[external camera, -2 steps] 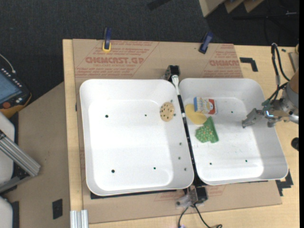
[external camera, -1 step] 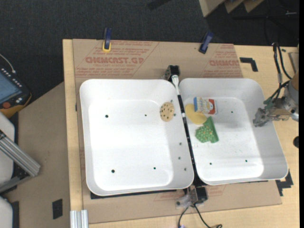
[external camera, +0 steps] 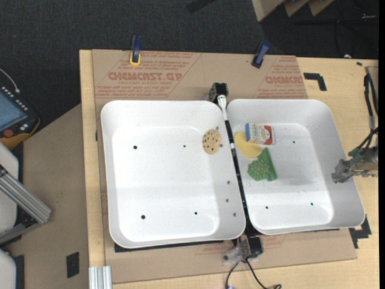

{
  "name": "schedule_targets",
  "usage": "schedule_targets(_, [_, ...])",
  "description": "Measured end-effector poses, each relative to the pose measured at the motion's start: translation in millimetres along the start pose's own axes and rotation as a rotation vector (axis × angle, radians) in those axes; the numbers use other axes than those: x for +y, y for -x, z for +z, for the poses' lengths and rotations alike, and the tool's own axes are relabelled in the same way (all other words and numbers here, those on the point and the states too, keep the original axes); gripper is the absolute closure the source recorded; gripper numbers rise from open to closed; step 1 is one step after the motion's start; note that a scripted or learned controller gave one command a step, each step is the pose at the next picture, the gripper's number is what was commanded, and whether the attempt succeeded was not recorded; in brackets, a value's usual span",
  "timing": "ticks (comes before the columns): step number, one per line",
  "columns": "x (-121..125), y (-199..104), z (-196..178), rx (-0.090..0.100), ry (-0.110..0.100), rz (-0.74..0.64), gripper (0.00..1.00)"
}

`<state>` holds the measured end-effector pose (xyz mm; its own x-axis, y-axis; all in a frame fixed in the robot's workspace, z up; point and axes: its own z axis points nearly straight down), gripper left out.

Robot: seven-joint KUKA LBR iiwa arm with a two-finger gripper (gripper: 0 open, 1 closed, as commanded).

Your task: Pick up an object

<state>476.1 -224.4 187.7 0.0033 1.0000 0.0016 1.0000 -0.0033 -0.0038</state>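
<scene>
Two white bins lying side by side, with the gripper (external camera: 344, 172) sitting at the right bin's (external camera: 319, 116) far right rim.

A round tan cookie (external camera: 211, 141) with dark specks is resting in the left bin (external camera: 114, 161), near its right wall. A white carton (external camera: 260, 133), a yellow piece (external camera: 246, 145) and a green dotted piece (external camera: 262, 168) are clustering in the right bin's left part, touching one another. The gripper is hanging low over the rim, well apart from all of them; whether its jaws are apart or together cannot be told.
</scene>
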Motion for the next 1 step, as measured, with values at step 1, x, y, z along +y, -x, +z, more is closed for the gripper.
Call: schedule_targets(1, [3.9,-76.0,-19.4,0.001,0.004,-0.011,1.00])
